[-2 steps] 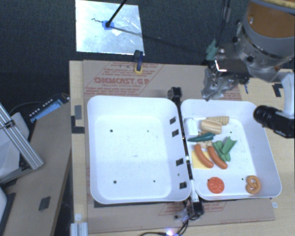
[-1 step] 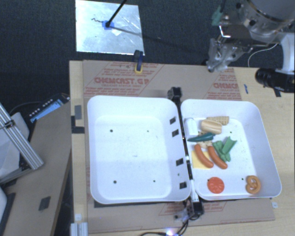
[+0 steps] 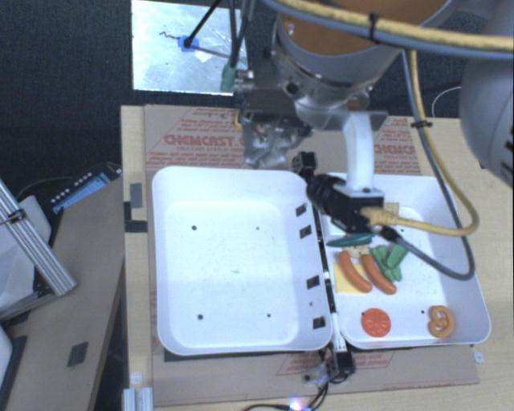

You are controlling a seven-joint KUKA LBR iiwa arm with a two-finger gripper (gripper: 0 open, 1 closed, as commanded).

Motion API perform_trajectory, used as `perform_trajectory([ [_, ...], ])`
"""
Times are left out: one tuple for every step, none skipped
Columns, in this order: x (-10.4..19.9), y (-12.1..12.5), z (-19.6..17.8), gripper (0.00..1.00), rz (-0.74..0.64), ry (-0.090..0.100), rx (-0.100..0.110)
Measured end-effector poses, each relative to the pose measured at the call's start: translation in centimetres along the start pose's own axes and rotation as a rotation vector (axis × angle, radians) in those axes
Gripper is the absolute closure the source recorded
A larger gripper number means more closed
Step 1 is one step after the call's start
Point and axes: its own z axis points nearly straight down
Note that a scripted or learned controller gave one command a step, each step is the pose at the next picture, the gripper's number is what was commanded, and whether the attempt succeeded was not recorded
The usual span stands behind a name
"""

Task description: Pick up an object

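Currently noted as pick candidates, all lying in the right shallow white plastic bin (image 3: 464, 281):

- First orange-red sausage-shaped toy (image 3: 354, 271), slanted, near mid-bin, towards the shared wall.
- Second orange-red sausage-shaped toy (image 3: 381, 275), just beside the first on the view-right side and roughly parallel; cannot tell whether touching.
- Pale yellow flat slab (image 3: 344, 281), partly under the first sausage.
- Green pod-like cluster (image 3: 392, 256), touching or just beside the far end of the second sausage.
- Dark teal elongated piece (image 3: 348, 240), beyond the sausages, partly hidden by robot hardware.
- Red round tomato-like toy (image 3: 376, 322), near the front wall, apart from the sausages.
- Brown pretzel-shaped toy (image 3: 440, 320), near the front view-right corner, well apart from the tomato-like toy.

Located the end effector (image 3: 269, 150) as a blurred metallic mass beyond the far rim of the left shallow white plastic bin (image 3: 233, 273), close to the corner where the two bins meet and well apart from every toy. Cannot tell whether wide or narrow; cannot tell height above the surface.

Above it, grey arm with orange band (image 3: 361, 24), reaching in from view-right.

Under both bins, brown cardboard sheet with red print (image 3: 193, 138), on a tan counter (image 3: 88, 273).
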Motion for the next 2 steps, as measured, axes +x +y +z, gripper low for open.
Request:
perform_trajectory([
  [-0.3, 8.4, 0.0, 1.0, 0.023, -0.004, -0.005],
  [-13.9, 11.2, 1.4, 1.0, 0.037, -0.01, -0.002],
])
